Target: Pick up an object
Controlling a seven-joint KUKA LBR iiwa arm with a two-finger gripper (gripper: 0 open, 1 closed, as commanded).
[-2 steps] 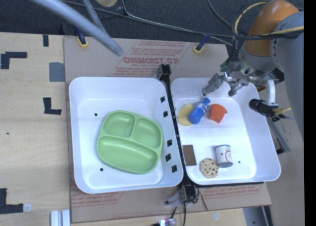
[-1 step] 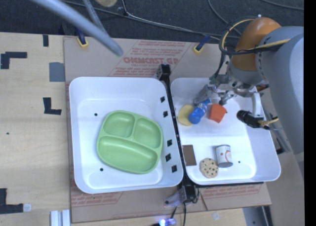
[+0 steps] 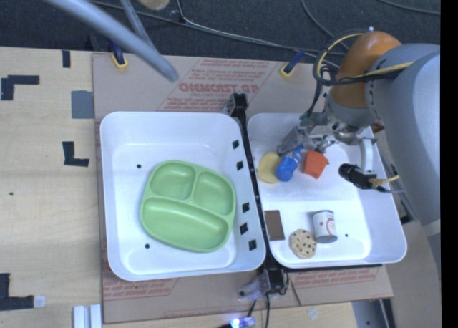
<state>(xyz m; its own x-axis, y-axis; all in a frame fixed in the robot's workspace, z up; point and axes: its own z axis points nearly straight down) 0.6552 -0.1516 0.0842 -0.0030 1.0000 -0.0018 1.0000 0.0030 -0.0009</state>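
In the right bin [image 3: 379,237] lie several small objects: a yellow round piece [image 3: 268,167], a blue piece [image 3: 286,168], an orange-red block [image 3: 313,164], a brown flat block [image 3: 273,224], a cookie [image 3: 303,243] and a small white can [image 3: 324,225]. My gripper [image 3: 306,142] hangs low over the back of this bin, its tips just above the blue piece and the orange-red block. Nothing shows between its fingers.
The left bin [image 3: 118,198] holds a green sectioned plate [image 3: 189,205]. A black divider [image 3: 246,176] runs between the two bins. The arm's grey body and orange band [image 3: 365,54] cover the right bin's back right corner. Cables lie beyond the bench.
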